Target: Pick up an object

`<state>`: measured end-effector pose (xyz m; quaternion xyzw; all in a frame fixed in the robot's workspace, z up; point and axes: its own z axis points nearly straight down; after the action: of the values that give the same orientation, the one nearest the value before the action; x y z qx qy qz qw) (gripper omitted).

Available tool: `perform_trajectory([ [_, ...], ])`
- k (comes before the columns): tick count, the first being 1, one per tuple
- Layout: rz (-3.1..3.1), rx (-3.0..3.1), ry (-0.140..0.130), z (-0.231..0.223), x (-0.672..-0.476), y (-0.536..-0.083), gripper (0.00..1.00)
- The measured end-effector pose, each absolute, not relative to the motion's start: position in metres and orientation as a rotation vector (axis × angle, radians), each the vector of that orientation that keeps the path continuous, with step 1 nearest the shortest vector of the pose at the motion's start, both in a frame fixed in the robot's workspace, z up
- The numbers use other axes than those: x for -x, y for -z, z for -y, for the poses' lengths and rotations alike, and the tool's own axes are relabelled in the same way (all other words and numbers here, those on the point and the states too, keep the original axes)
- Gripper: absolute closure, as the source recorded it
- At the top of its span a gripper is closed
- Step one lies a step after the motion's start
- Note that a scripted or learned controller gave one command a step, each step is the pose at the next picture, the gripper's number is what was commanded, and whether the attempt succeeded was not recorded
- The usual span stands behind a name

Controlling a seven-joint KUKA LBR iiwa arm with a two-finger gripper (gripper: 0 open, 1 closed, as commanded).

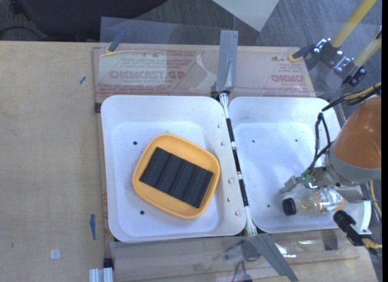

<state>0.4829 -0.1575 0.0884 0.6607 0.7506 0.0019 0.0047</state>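
down in the right bin's (273, 153) near corner the gripper (312, 185) sits over a clear bottle with a black cap (309, 204) lying on its side; whether its fingers grip it, i cannot tell. orange band (364, 141) above. left bin (121, 153) holds a yellow tray with a dark ribbed insert (176, 174).

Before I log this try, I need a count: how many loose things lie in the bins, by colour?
Yellow tray with a dark ribbed insert, left bin: 1
Clear bottle with a black cap, right bin: 1
Total: 2
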Motion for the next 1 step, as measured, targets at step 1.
perform_trajectory([
  [1, -2.376, -2.056, 0.001, 0.1869, -0.4798, -0.1272, 0.00],
])
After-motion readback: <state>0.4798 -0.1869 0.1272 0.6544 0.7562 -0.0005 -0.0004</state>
